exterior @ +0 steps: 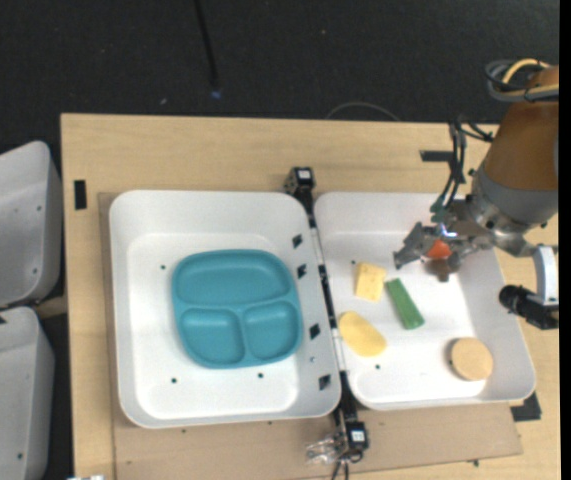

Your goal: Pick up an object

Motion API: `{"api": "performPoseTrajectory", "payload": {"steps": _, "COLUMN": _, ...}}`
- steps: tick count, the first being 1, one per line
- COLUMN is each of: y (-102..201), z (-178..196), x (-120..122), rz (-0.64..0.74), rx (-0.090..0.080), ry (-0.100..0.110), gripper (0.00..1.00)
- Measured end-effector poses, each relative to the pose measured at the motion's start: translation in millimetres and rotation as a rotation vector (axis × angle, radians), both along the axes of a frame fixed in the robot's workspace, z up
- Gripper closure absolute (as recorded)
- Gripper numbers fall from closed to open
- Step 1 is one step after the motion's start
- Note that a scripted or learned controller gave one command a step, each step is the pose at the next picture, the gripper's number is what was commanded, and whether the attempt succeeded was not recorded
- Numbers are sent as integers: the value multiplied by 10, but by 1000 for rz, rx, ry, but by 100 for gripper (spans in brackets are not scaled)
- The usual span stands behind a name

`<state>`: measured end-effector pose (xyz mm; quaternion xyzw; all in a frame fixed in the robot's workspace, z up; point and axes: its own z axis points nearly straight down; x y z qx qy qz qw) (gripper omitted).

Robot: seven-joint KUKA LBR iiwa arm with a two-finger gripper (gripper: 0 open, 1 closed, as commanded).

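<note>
Four items lie down-left of the pincer (435,251); nearest is the green block (403,303), long axis pointing toward it. Jaw state: can't tell.

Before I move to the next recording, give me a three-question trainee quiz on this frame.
1. True or false: the teal divided tray lies in the left bin.
2. Which loose item in the right bin lies nearest the gripper? A) round tan disc B) green block C) yellow oval piece
3. Fill in: the pale yellow wedge lies just to the ____ of the green block in the camera view.

Key: 1 true; 2 B; 3 left.
</note>
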<state>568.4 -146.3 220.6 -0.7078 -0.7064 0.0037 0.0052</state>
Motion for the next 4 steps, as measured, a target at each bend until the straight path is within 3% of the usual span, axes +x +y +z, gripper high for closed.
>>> {"api": "performPoseTrajectory", "payload": {"steps": 1, "y": 2, "z": 77, "x": 27, "rz": 3, "rx": -2, "ry": -14, "gripper": 0}}
{"api": "performPoseTrajectory", "payload": {"steps": 3, "y": -25, "z": -939, "x": -173, "rz": -1, "rx": -4, "ry": -9, "gripper": 0}}
{"api": "performPoseTrajectory", "payload": {"steps": 4, "y": -41, "z": -1210, "x": -176, "rz": -3, "rx": -4, "ry": -11, "gripper": 0}}
